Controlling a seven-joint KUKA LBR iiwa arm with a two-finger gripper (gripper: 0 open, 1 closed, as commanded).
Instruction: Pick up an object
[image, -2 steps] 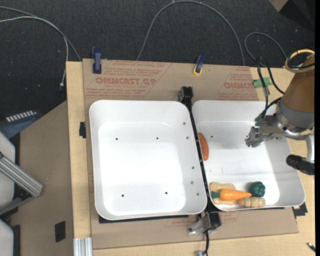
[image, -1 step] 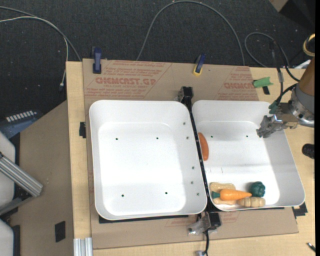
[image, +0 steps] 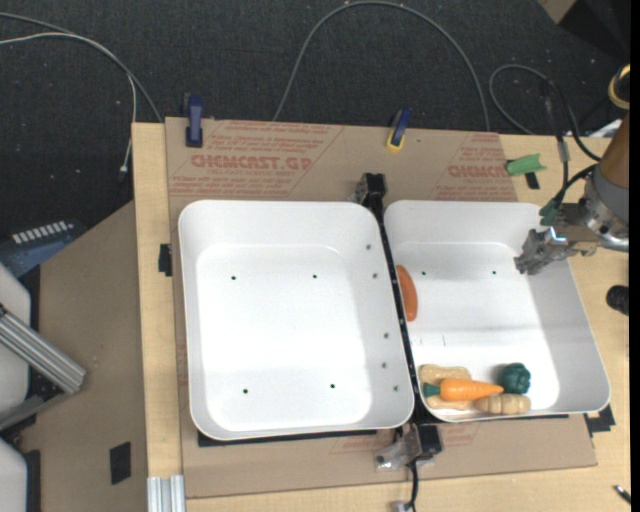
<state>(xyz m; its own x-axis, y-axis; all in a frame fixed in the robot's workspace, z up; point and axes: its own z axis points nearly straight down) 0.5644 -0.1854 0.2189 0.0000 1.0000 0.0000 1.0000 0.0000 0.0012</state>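
- The grey two-finger gripper hangs over the right rim of the right shallow white plastic bin, nothing between its fingers; whether they're spread or pressed together you cannot tell (too small and dark).
- Candidates cluster in that bin's near-left corner: an orange toy carrot lying across pale tan lumps, with a dark green knobbly piece just beside.
- A separate orange oblong object rests against the bin's left wall.
- The left shallow white bin offers no target.
- Advice: aim for the carrot's middle, jaws across its short axis; descend vertically and keep off the walls.
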